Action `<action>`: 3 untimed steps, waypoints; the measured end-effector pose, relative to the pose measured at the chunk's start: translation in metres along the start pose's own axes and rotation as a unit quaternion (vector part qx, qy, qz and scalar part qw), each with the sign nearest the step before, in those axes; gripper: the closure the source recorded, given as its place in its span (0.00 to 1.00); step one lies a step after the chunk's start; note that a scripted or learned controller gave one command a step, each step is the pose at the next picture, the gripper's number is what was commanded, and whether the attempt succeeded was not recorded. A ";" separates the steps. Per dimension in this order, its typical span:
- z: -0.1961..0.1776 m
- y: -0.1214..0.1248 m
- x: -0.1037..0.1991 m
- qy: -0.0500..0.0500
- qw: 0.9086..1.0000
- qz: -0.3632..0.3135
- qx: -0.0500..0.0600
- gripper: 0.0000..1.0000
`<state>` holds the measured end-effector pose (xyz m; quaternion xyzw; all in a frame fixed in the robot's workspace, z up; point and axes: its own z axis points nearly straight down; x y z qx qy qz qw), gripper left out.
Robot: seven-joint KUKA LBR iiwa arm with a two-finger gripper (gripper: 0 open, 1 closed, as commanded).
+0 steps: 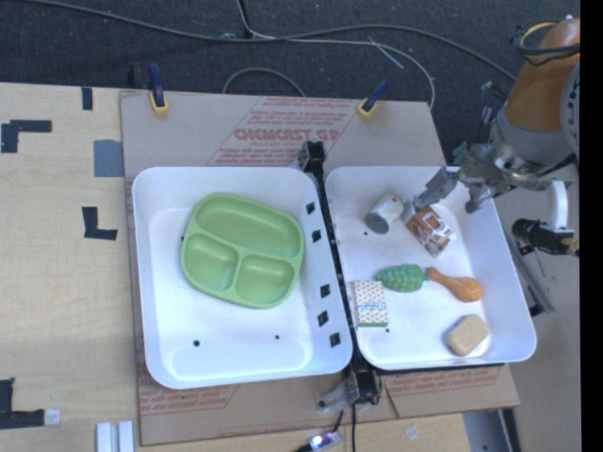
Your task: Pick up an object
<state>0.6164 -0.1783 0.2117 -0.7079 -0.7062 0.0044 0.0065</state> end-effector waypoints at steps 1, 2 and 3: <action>-0.009 0.003 0.001 -0.001 1.000 -0.002 -0.007 0.00; 0.042 0.013 0.000 -0.002 1.000 -0.002 -0.005 0.00; 0.088 0.008 0.006 -0.003 1.000 -0.002 -0.007 0.00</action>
